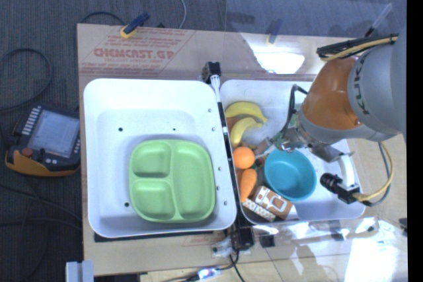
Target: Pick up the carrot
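Note:
The carrot [247, 183] is a short orange piece lying at the left side of the right bin [330, 209], against the wall it shares with the left bin. It sits just below a round orange [243, 157] and left of a blue bowl [289, 174]. My gripper [269, 144] hangs low in the right bin, between the bananas [242, 119] and the bowl's upper rim, up and to the right of the carrot. Nothing of the carrot is covered by it. The grey and orange wrist hides most of the gripper.
A brown snack packet [268, 204] lies below the carrot and bowl. The left bin [99, 115] holds a green divided plate [172, 180]. A teach pendant [43, 141] rests on the floor at far left.

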You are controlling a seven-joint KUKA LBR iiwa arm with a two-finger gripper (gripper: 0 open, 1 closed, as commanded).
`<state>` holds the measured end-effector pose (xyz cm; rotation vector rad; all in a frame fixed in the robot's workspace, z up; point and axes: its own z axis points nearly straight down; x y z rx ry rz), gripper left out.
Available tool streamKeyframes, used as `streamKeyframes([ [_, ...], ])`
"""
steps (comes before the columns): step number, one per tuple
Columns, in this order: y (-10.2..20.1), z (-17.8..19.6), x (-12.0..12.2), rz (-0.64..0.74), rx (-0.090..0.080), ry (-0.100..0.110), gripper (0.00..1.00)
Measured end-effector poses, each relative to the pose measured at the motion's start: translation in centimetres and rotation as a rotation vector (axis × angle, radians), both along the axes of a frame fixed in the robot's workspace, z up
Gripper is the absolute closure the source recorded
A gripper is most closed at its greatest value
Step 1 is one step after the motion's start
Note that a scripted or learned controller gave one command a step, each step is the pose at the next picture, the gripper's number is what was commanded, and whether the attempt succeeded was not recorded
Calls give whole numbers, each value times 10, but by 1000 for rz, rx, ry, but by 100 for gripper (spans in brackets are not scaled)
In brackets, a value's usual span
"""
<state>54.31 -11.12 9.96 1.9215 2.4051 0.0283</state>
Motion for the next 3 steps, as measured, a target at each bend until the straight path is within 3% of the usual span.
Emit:
streamKeyframes([
  [1,-1,-4,29,16,20,47,0],
  [2,-1,9,32,13,19,38,100],
  [3,69,88,24,-67,28,52,100],
])
